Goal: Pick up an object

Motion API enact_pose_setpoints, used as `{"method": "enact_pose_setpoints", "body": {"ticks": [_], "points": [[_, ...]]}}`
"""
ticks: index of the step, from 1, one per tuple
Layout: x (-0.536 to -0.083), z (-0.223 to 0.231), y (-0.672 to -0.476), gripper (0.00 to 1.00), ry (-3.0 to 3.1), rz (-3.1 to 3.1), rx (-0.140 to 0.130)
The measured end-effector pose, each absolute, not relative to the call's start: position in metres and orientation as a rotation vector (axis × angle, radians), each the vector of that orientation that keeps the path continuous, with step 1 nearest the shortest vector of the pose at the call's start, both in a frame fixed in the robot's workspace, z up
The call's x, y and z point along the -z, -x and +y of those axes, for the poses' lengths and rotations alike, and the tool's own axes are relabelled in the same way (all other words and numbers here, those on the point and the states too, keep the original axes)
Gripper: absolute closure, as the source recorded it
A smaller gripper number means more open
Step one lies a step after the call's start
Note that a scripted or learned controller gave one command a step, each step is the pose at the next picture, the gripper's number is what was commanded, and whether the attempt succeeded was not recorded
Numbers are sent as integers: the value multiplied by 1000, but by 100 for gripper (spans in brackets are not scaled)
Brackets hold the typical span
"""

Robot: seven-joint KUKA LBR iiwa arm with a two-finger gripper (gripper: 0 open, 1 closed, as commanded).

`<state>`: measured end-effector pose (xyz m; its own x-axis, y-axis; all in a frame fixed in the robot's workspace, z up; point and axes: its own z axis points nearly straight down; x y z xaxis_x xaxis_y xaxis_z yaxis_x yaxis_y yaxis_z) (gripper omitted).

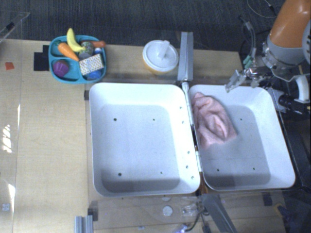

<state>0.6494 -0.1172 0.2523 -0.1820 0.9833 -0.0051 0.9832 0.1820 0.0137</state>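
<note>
A crumpled pink cloth [212, 120] lies in the right bin [262, 178], against its left wall and toward the far side. My gripper [244, 80] hangs over the far edge of that bin, up and to the right of the cloth and apart from it. Its fingers [233, 83] stand open with nothing between them. The orange band of the arm [291, 18] rises behind it at the top right.
The left bin [141, 140] sits beside the right one, with a metal divider [185, 57] running back from between them. A blue tray of toy food [77, 59] and a white lidded tub [160, 56] stand on the bench behind the left bin.
</note>
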Motion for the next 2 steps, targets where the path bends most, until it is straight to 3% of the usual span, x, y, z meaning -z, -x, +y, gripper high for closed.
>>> {"method": "enact_pose_setpoints", "body": {"ticks": [1, 2], "points": [[-98, -136, -609, 0, -1794, 2566, -9], [-93, -107, -581, 0, -1755, 2582, -15]]}}
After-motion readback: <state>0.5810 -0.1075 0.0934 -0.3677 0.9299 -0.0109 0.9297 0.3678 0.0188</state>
